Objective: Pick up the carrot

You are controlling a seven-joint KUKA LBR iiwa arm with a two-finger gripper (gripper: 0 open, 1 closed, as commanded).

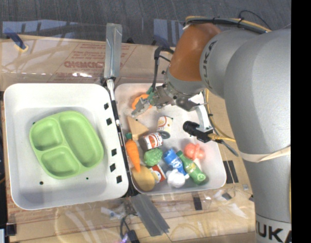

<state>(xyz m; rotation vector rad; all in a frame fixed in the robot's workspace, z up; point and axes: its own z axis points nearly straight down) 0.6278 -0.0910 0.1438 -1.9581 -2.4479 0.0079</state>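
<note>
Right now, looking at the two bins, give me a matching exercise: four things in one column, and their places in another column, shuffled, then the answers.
Things:
1. carrot
2. green divided plate
3. gripper
4. green bottle

Places:
A. middle of the left bin
B. near the right bin's lower right corner
C. along the right bin's left wall
D. over the right bin's upper part

Pairs: 1-C, 2-A, 3-D, 4-B
</note>
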